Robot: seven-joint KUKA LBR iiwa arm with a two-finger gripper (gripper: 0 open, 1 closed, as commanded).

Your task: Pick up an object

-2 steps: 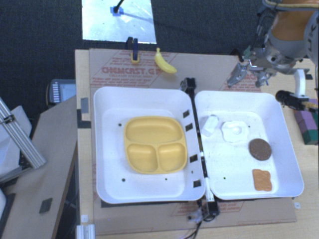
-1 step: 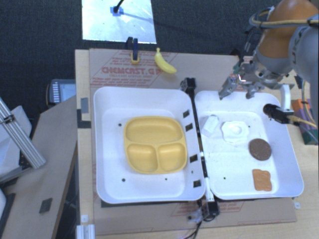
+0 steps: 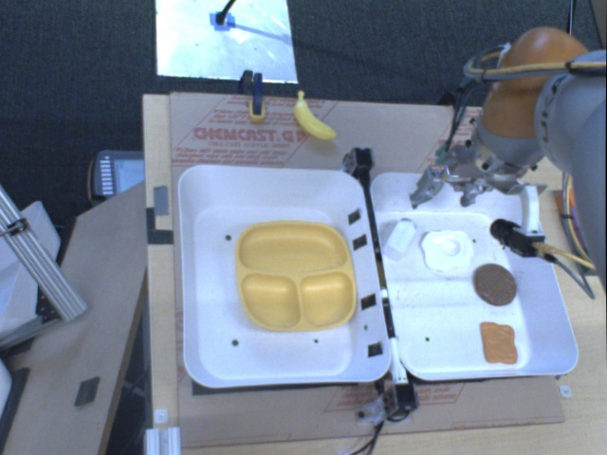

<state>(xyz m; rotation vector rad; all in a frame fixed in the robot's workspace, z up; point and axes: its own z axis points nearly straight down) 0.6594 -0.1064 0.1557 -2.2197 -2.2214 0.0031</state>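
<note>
Tool [image 3: 446, 190] spread open — above fried egg [image 3: 447, 250], right bin [image 3: 560, 335].

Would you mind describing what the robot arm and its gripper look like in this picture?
The arm has a smooth grey casing with a rounded orange band above the wrist. Thin dark cables loop beside the orange part. The gripper is bare grey metal with two slim jaws, and a black cylindrical piece with a white bracket sticks out beside it.

At the frame's upper right, the arm [image 3: 569, 102] is smooth grey with a rounded orange band above the wrist. Thin dark cables loop beside it. The metal gripper [image 3: 446, 190] ends in two silvery fingers.
</note>
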